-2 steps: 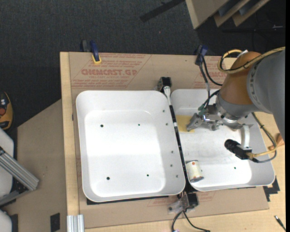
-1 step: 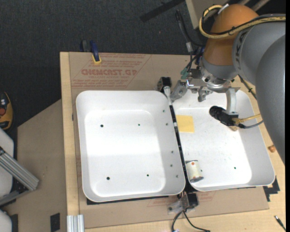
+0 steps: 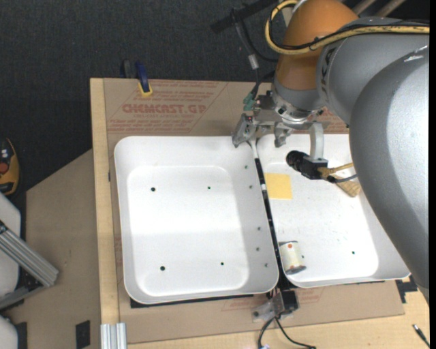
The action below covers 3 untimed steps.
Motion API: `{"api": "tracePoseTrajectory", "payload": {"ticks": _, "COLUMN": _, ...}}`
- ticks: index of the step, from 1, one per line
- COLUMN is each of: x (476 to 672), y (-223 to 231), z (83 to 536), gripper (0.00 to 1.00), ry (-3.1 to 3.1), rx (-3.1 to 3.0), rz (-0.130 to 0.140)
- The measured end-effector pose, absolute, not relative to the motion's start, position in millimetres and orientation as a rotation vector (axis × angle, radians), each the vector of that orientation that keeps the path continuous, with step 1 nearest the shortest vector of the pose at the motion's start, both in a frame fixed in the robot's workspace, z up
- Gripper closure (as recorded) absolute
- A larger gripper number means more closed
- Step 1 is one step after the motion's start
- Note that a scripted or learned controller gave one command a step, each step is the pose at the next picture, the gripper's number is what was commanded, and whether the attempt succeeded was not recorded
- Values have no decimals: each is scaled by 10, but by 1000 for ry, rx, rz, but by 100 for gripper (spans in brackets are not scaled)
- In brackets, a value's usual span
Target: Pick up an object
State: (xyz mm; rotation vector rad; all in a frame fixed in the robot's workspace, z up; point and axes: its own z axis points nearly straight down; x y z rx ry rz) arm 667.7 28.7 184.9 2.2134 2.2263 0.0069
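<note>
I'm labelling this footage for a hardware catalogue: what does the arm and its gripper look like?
The arm is bulky and rounded, with a smooth grey shell and an orange band above the wrist. Black cables loop around that band. Below sits a silver metal collar, then the gripper, made of small grey metal parts with two short fingers and a touch of green at one side.

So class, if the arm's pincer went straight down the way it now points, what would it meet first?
Probably the raised white rim where the two shallow white bins meet, at their far end: the pincer hangs just above it. Depth is unclear; it might land just inside the right bin, short of the flat yellow square.
</note>
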Motion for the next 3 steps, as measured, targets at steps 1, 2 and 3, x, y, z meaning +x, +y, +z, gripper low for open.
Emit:
{"api": "tracePoseTrajectory", "payload": {"ticks": 1, "x": 6675, "y": 249, "z": 1962, "gripper": 100, "ry": 2220, "rx": 2215, "rz": 5}}
{"api": "tracePoseTrajectory", "payload": {"ticks": 2, "x": 6678, "y": 757, "z": 2999, "gripper": 100, "ry": 2223, "rx": 2209, "rz": 17}}
{"api": "tracePoseTrajectory", "payload": {"ticks": 3, "x": 6612, "y": 1376, "z": 4094, "gripper": 100, "ry": 2226, "rx": 2207, "rz": 22}}
